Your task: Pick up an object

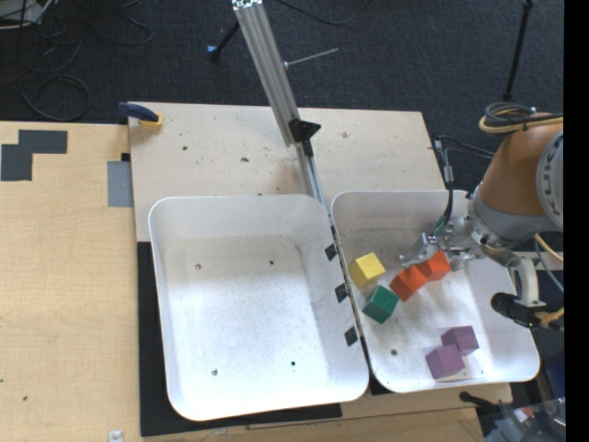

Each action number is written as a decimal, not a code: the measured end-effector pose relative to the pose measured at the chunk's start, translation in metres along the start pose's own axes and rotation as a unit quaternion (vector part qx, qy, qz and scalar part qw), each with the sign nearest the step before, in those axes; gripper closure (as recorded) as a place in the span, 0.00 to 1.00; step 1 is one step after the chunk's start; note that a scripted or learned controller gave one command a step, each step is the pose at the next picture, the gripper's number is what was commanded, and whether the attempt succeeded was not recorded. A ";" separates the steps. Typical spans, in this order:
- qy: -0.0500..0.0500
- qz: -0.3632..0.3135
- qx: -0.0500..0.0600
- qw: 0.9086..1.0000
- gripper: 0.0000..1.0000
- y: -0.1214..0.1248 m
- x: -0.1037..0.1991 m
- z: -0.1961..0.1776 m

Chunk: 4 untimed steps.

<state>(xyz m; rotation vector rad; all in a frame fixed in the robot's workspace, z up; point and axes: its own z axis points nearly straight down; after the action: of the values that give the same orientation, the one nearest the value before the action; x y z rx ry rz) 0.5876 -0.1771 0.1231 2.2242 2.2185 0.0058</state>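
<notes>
Hovering over orange block [421, 275], tool [440, 247] partly hidden; grip state unclear, possibly touching.

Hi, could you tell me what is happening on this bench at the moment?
A grey and orange robot arm reaches into the right bin, its gripper down at the orange block. Whether it grips the block cannot be told from here. A yellow block and a green block lie just left of the orange one, and two purple blocks sit nearer the front. The left bin sits alongside.
</notes>
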 end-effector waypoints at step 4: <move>0.000 -0.003 0.002 1.000 1.00 0.003 0.047 -0.114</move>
<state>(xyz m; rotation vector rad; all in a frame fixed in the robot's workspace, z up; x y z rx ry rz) 0.5905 -0.1303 0.2369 2.2186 2.2281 0.0021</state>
